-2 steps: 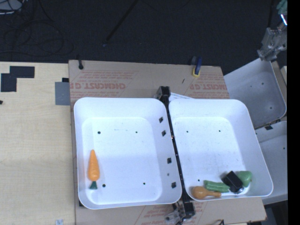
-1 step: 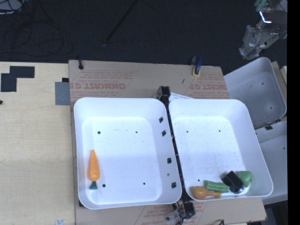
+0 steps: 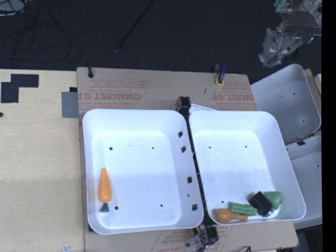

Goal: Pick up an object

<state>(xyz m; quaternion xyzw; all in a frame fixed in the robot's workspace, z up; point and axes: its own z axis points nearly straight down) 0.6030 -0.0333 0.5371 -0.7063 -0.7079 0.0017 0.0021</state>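
The tool is seen at the upper right, high above the table and clear of both bins; whether it is released or clenched cannot be told. A carrot lies in the left bin. A black block, green pieces and an orange piece are gathered in the right bin's near corner.

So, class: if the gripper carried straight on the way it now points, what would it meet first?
Probably the grey metal plate beside the right bin, or the dark floor next to it. The gripper hangs pointing downward outside both bins; depth is unclear.
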